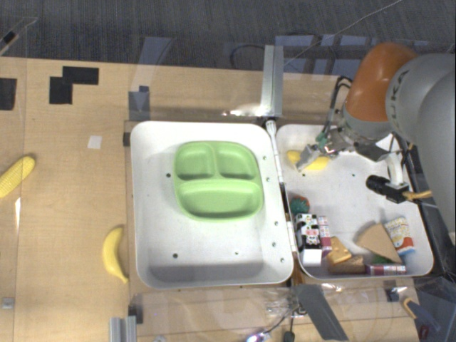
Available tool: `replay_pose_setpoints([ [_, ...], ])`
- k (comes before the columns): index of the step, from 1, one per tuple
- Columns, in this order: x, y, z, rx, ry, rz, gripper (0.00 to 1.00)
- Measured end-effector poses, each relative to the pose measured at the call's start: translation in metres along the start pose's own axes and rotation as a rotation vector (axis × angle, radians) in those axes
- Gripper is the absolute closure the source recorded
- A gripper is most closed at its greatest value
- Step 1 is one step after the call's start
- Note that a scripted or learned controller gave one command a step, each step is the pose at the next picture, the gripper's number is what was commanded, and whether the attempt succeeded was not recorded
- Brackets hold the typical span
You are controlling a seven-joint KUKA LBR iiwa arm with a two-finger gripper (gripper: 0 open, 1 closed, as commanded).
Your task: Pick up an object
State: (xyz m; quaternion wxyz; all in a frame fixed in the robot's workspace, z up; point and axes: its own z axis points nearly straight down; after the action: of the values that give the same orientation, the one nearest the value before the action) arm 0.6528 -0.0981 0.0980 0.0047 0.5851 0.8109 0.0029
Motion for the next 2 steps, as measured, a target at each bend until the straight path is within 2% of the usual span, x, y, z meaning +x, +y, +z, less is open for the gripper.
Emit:
replay_pose_setpoints([
  [1,-0.034,0.001,-0.124,0.002,0.001,-0.026,0.0],
  [2,-0.021,-0.009,0.001,0.002,0.002,-0.186,0.0],
])
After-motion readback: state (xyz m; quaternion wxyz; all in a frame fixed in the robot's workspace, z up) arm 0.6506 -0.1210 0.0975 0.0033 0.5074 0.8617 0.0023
